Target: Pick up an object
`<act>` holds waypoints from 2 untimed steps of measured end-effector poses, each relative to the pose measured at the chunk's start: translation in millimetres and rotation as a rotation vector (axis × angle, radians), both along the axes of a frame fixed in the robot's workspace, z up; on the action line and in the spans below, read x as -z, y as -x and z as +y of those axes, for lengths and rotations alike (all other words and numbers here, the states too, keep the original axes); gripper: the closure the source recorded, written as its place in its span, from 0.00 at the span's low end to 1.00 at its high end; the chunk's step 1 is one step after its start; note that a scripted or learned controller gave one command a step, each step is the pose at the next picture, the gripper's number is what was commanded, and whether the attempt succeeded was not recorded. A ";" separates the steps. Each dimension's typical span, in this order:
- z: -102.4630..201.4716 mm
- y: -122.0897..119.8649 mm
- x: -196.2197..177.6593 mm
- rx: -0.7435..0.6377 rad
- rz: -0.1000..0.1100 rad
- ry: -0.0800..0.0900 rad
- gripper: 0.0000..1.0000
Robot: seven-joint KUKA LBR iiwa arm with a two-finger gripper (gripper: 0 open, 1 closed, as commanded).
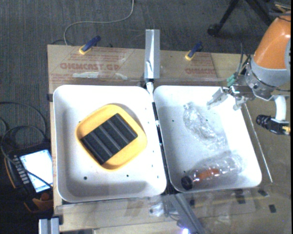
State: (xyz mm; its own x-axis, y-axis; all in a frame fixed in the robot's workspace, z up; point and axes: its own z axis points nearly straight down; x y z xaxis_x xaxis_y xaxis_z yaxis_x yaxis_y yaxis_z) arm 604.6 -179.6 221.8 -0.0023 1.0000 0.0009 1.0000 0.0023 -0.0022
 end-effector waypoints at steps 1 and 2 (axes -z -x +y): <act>36.8 22.6 126.5 -0.207 -0.005 0.000 0.00; -21.8 -22.4 131.6 -0.089 -0.008 -0.006 0.00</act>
State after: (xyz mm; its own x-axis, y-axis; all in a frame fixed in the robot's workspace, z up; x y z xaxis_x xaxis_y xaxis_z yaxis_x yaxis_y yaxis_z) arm 627.0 -201.4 90.2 -0.0909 0.9958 0.0069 0.9958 0.0908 0.0065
